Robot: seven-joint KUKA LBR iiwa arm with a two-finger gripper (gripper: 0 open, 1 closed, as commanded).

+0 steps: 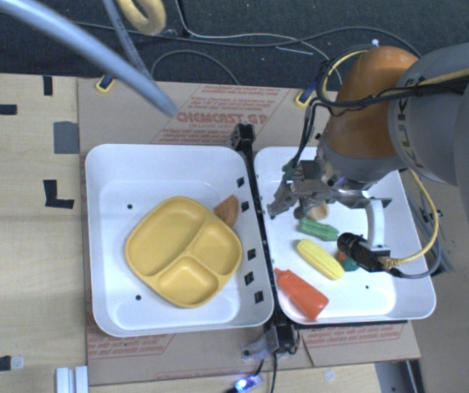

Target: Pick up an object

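Gripper [293, 196] low over the right bin [410, 297], near the divider; cannot tell its state from here, nothing seen held. Closest below it: green pepper-like piece [317, 229], lying roughly crosswise, just toward the bin's near side. Just beyond that, yellow corn cob [319, 259], slanted; then orange-red chunk [301, 294] by the near wall. Left bin [107, 219] holds a yellow divided plate [183, 250]

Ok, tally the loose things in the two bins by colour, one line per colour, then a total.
Yellow: 2, the divided plate in the left bin and the corn cob in the right bin.
Green: 1, the long green piece.
Orange-red: 1, the orange-red piece.
Brown: 1, the brown lump by the plate.
Total: 5. Anything beneath the gripper can't be counted.
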